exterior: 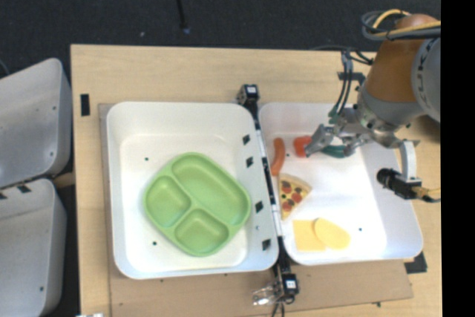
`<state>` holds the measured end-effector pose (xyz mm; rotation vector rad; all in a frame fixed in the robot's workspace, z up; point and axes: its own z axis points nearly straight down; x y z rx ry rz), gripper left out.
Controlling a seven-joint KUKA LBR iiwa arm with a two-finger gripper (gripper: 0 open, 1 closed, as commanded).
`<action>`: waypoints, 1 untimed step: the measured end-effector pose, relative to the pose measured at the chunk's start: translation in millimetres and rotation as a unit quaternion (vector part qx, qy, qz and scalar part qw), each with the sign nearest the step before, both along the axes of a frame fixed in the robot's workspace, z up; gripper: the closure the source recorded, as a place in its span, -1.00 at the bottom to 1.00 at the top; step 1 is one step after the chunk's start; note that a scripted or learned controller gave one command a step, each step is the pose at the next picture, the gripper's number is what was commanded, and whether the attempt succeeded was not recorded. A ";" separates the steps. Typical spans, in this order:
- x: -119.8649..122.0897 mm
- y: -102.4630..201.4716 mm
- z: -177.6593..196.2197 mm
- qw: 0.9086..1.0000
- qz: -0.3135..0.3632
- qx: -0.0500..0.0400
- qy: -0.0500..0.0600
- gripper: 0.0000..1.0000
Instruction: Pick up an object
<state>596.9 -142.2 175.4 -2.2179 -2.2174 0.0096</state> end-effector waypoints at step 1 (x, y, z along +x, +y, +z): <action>-1.8 8.2 -61.7 1.000 -0.001 0.000 0.000 -1.00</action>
